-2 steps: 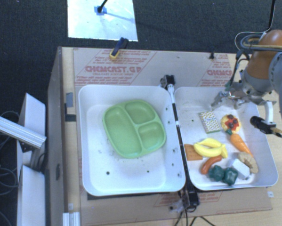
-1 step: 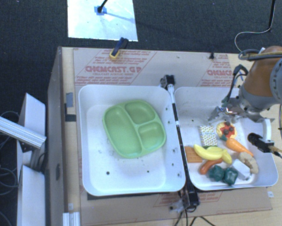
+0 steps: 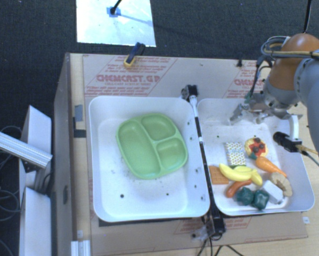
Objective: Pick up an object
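Hovering my hand (image 3: 250,112) over the right bin's (image 3: 308,196) bare top end; its grip I cannot tell, perhaps empty. Next: descend toward the banana (image 3: 239,172).

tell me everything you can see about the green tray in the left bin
The green tray is pale green, looks like moulded plastic, and has rounded corners. Raised ridges split it into three compartments: one large along its left side and two smaller on its right. It lies flat and slightly rotated on the floor of the left bin, near the middle, holding nothing, with no other object touching it.
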`<act>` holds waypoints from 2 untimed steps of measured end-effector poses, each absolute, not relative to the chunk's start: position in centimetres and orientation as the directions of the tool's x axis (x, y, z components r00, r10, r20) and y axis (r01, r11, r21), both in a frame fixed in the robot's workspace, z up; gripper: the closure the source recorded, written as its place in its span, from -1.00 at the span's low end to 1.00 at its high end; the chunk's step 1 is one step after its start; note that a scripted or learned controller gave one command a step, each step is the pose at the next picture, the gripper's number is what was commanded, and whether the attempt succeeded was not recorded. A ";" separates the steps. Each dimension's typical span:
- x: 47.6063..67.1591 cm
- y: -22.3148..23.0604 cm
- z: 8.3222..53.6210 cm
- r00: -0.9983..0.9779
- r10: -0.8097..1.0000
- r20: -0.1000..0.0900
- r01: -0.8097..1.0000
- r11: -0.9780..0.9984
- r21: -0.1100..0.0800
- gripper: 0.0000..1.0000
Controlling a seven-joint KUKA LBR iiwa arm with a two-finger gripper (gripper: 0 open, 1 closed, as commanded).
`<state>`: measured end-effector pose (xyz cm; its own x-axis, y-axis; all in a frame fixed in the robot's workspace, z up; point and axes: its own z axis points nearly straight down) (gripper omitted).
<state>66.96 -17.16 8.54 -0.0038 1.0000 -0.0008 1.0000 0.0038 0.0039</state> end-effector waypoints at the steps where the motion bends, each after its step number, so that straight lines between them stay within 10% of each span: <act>1: 66.9 -20.5 8.6 -0.004 1.000 0.002 1.000 0.004 0.002 -1.00; 2: 67.0 -20.5 8.6 -0.005 1.000 0.001 1.000 0.005 0.001 -1.00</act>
